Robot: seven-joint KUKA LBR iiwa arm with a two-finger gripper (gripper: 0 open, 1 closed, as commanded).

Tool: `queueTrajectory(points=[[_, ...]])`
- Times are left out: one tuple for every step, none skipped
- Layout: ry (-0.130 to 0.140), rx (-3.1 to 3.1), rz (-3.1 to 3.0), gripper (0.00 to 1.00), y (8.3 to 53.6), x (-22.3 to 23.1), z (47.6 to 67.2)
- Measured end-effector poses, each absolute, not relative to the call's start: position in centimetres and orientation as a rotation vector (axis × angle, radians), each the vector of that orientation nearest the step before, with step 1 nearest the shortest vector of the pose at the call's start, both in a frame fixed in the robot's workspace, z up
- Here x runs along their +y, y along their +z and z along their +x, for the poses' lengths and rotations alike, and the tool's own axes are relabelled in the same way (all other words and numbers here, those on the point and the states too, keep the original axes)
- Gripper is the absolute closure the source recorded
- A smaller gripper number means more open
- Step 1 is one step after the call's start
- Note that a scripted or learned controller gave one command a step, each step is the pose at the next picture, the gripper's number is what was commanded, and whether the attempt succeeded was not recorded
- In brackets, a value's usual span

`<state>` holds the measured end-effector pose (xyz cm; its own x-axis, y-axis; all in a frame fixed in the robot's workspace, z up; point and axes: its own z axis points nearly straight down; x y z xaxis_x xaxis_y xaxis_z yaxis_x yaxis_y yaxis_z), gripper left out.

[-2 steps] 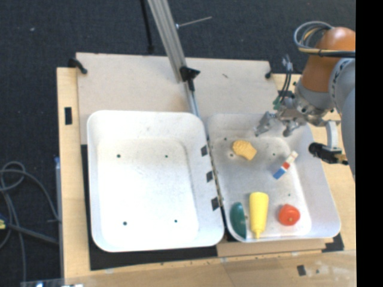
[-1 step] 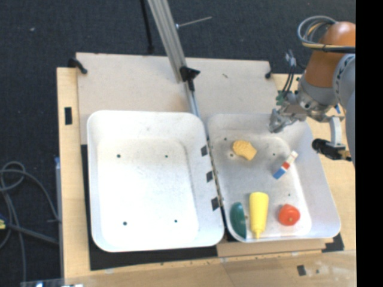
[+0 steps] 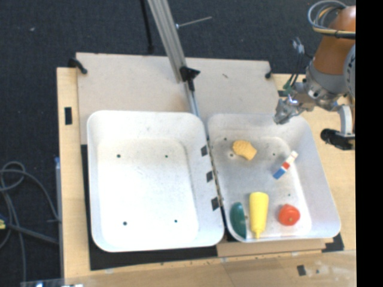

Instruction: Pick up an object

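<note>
Well, going from the left, the left bin (image 3: pixel 149 181) sits on the bench (image 3: pixel 131 79) in the left-centre of the frame, its white floor speckled. A slanted metal rail (image 3: pixel 170 37) runs down from the top centre to where the two bins meet. Next comes the right bin (image 3: pixel 311 160), and everything loose lies in it. A green object (image 3: pixel 238 218) rests along its lower left wall, just beside an upright-lying yellow bottle (image 3: pixel 258 214), with a red round piece (image 3: pixel 289 215) a little further right along the bottom edge. A crumpled yellow lump (image 3: pixel 244 149) sits in the upper left part of that bin, and a small white, red and blue piece (image 3: pixel 285 165) lies tilted near the middle right. The end effector (image 3: pixel 283 112) hangs over the bin's upper right rim, above and well apart from all of them; the small tilted piece lies nearest, below it. Whether it is spread or pressed together, I can't tell from here. The arm (image 3: pixel 332 52) rises to the frame's upper right.
</note>
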<state>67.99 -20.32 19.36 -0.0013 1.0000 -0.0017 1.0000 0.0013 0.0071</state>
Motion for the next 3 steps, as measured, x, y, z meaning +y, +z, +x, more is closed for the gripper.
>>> queueTrajectory(points=[[0.005,2.209,2.224,1.00,24.8,-20.6,67.1],[0.004,2.213,2.224,1.00,26.9,-20.7,67.2],[0.002,2.228,2.215,1.00,27.4,-15.5,65.8]])
